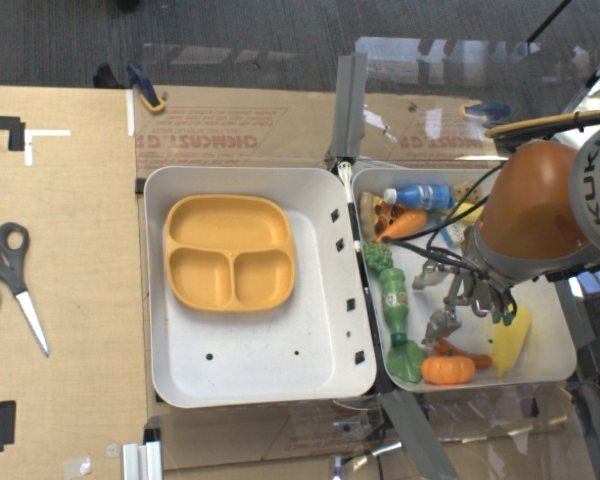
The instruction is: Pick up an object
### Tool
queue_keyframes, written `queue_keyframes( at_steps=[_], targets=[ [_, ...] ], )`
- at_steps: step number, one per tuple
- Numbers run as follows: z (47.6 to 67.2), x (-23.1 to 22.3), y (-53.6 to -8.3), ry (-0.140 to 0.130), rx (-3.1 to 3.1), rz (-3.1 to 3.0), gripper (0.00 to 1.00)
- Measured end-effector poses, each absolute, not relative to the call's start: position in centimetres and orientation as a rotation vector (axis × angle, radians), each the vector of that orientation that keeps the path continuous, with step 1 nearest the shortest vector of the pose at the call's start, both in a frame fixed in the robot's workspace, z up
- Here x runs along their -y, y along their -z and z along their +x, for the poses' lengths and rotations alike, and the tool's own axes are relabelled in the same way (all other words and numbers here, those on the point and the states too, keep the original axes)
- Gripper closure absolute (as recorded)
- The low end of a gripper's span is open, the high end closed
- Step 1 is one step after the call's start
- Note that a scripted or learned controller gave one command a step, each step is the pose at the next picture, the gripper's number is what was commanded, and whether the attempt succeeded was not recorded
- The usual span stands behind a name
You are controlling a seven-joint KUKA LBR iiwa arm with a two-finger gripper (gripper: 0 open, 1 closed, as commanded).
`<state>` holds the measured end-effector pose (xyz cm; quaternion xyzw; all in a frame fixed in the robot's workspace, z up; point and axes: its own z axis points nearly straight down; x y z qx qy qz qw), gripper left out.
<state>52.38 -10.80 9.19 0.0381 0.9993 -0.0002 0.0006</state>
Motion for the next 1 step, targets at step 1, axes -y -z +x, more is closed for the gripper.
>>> queue_keyframes(
  at_steps=[1],
  targets=[
    [48.74, 11.08, -9.80, 0.000, -3.088, 0.360, 0.00]
  ],
)
